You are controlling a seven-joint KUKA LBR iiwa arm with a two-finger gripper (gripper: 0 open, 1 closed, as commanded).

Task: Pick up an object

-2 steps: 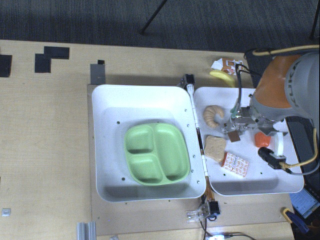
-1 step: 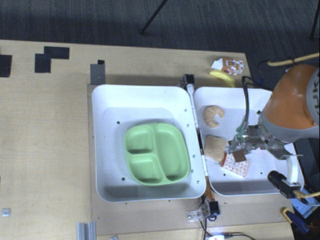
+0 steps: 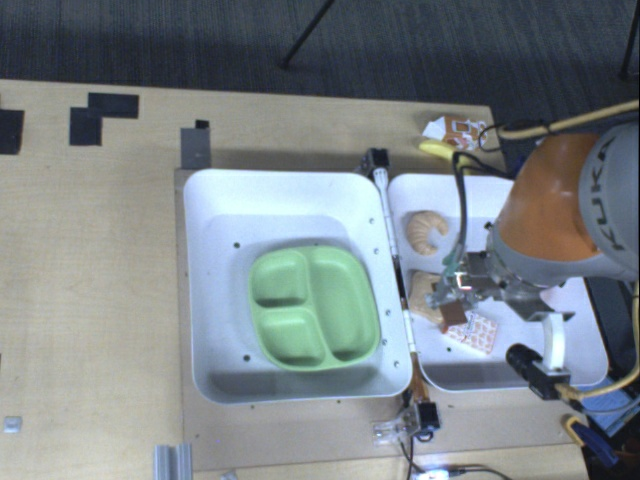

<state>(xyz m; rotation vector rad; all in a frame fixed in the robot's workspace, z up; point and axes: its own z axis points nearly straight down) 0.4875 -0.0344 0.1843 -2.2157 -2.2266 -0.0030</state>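
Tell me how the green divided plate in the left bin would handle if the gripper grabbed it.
The green plate looks like rigid moulded plastic, so probably stiff and light. It is wide, with three shallow compartments, so only its rim seems graspable. It lies flat on the left bin floor, so a push would likely slide it, not tip it.

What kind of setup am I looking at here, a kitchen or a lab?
Most likely a robotics lab bench: a KUKA arm reaching over two white bins, loose cables and black tape marks on a plywood bench.

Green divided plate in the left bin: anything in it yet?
Empty. The green plate lies flat in the left bin; all three compartments show bare green.
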